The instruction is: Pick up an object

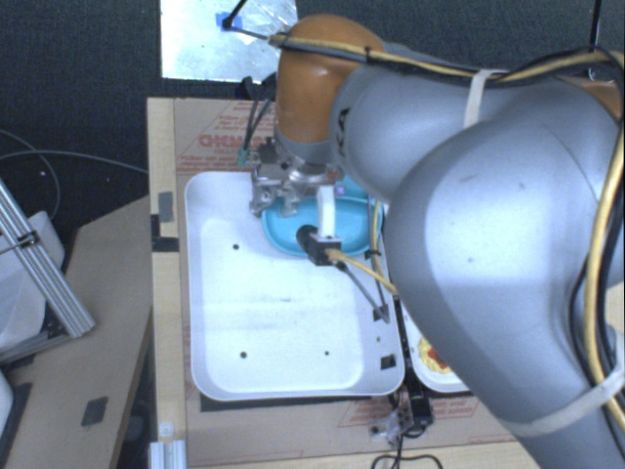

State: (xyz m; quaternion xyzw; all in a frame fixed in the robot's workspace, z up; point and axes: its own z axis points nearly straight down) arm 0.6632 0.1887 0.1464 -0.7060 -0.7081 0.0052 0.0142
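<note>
The gripper (278, 191) sits low at the far right corner of the left bin (283, 360), over a blue dish (352, 225) lying against the rim there. Whether the fingers are apart cannot be told. The bin's near floor lies open.

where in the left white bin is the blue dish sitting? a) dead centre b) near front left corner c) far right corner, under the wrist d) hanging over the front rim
c: the blue dish lies at the far right corner of the left white bin, right below the orange band and the wrist, with the bin's middle and front floor bare white.
</note>
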